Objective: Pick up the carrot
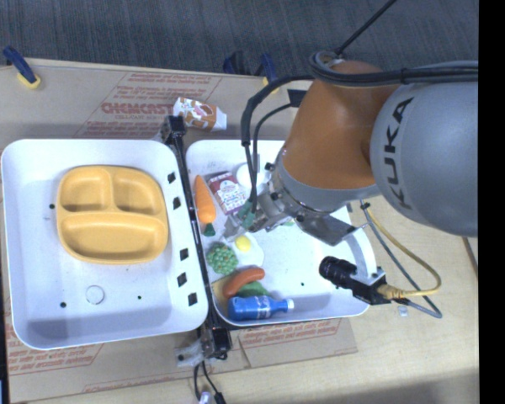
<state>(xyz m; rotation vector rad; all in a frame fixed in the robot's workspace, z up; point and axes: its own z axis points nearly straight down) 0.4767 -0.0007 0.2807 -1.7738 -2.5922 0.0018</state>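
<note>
We see a tray (112, 213) lying in the left bin (25, 251), while in the right bin (320, 297) the carrot (204, 201) lies along the left wall, a packet (228, 191) just beside it and a bottle (257, 308) near the front edge.

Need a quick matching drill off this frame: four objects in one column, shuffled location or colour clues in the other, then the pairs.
Things:
1. carrot
2. blue bottle
3. yellow divided plate
4. peas

Clues:
A. lies alone in the left bin
B. green cluster, mid right bin
C. near front edge of the right bin
D. orange, along the right bin's left wall

Pairs: 1-D, 2-C, 3-A, 4-B
</note>
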